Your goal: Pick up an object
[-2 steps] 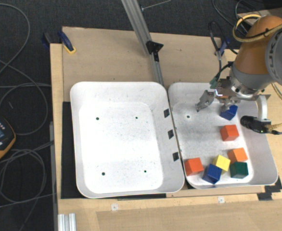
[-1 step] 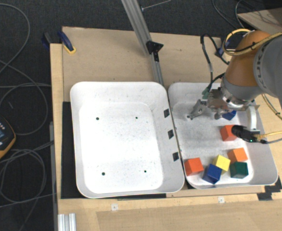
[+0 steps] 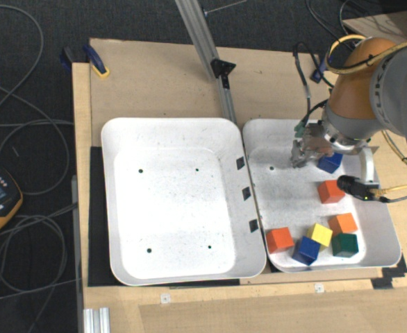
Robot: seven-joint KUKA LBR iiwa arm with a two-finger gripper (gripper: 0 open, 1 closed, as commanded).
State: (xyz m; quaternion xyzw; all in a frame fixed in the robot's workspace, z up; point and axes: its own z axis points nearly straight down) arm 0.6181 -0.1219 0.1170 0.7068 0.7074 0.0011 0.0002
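Blue cube [image 3: 330, 162] in the right bin [image 3: 273, 186], and I am hanging just beside it.

I am judging this cube the likeliest pick, since it is lying apart from the others, near the bin's far end, with bare floor around most of it; my gripper [image 3: 304, 151] is sitting low at its left edge, and whether I am touching it I cannot tell. How far my jaws are standing apart I cannot tell either: my own wrist and orange band are covering them from above, and nothing is showing between them. Part of the cube is hiding under me too. Further out, an orange cube [image 3: 330, 191] is lying alone mid-bin, while another orange one [image 3: 280, 239], a second blue [image 3: 305, 250], a yellow [image 3: 321, 234], an orange-topped [image 3: 342, 222] and a green cube [image 3: 344, 244] are crowding the near end, touching or nearly so. The left bin [image 3: 120, 186] is lying beside mine.
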